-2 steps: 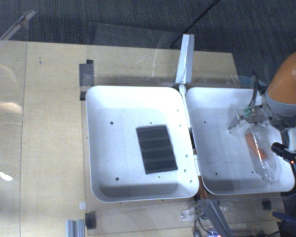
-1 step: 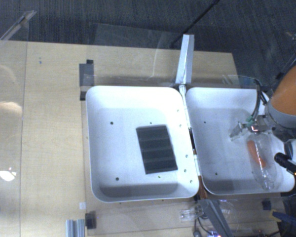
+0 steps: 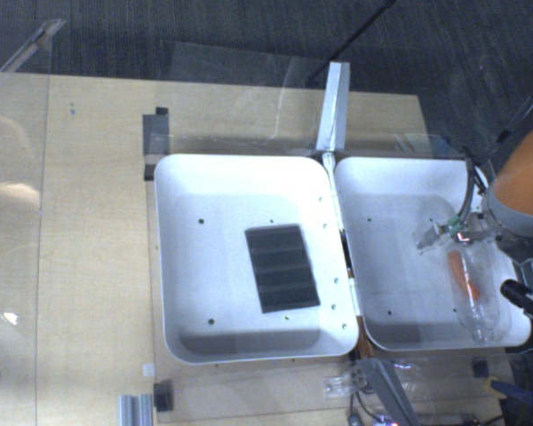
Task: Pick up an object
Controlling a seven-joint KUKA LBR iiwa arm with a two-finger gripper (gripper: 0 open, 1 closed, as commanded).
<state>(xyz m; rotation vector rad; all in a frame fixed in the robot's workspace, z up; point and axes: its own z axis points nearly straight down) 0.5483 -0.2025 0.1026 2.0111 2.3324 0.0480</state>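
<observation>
Right bin [image 3: 400, 238] is the landmark. A clear plastic bottle with an orange insert [image 3: 469, 284] lies on its side near that bin's right wall, its length running toward the bin's front rim. The gripper [image 3: 450, 232] hangs just above the bottle's far end; glare and clear plastic hide its tip, so I cannot tell how it is set. The arm [image 3: 522, 185] crowds the bin's right edge.

Handling, as a guess: light, thin-walled, slick, apt to roll or dent. Best taken across the middle of the barrel, squarely.

Room: the right wall sits close beside the bottle; open floor lies toward the bin's left wall. A dark ribbed rectangular pad [image 3: 282, 268] lies in the left bin [image 3: 182, 238], well apart.
</observation>
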